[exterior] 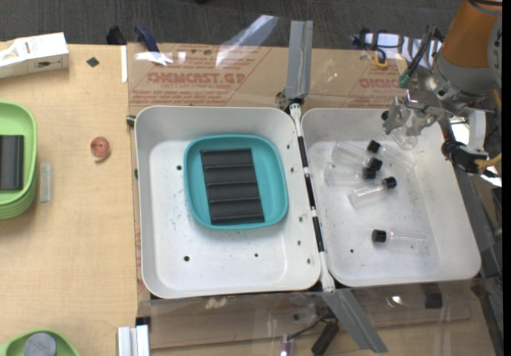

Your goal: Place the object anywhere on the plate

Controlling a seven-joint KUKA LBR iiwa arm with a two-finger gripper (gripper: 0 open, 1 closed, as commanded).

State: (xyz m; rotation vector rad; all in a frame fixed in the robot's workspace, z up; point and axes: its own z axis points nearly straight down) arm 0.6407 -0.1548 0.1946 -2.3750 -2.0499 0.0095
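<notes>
The end effector (409, 119) is hovering — grip state unclear — just above clear, black-capped vials (371, 179) lying below-left of it, far from the teal plate (275, 187) — slippery tubes may roll away.

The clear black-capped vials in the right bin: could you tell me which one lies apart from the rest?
The clear black-capped vial nearest the bin's front edge, lying alone; the other three cluster together farther back, closer to the gripper.
</notes>
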